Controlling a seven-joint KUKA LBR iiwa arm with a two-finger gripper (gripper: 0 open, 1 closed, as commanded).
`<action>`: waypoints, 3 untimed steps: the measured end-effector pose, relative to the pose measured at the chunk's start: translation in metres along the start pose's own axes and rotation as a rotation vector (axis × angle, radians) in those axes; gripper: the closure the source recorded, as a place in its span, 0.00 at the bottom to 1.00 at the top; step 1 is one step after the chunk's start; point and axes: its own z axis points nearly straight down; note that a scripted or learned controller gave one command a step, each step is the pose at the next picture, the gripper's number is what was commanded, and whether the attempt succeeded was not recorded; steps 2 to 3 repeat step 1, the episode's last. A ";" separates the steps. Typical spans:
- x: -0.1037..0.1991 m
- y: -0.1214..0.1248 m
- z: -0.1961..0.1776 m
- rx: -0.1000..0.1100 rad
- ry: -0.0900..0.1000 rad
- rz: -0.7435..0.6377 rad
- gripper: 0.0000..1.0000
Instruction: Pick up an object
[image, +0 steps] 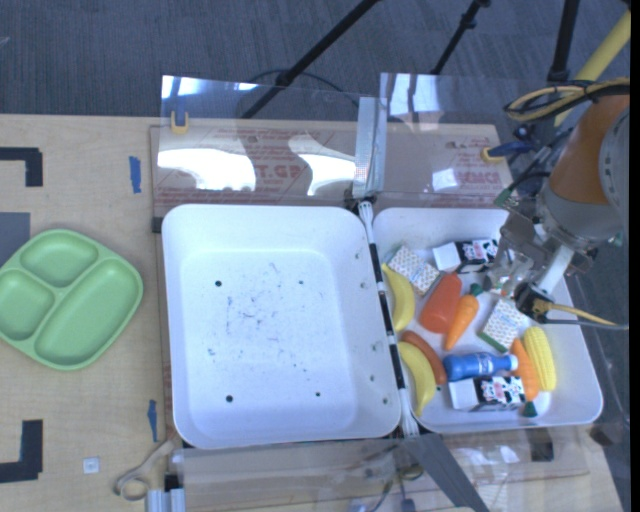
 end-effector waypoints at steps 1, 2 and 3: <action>0.038 -0.004 -0.004 0.002 -0.001 0.538 1.00; 0.038 -0.004 -0.004 0.002 -0.001 0.538 1.00; 0.038 -0.004 -0.004 0.002 -0.001 0.538 1.00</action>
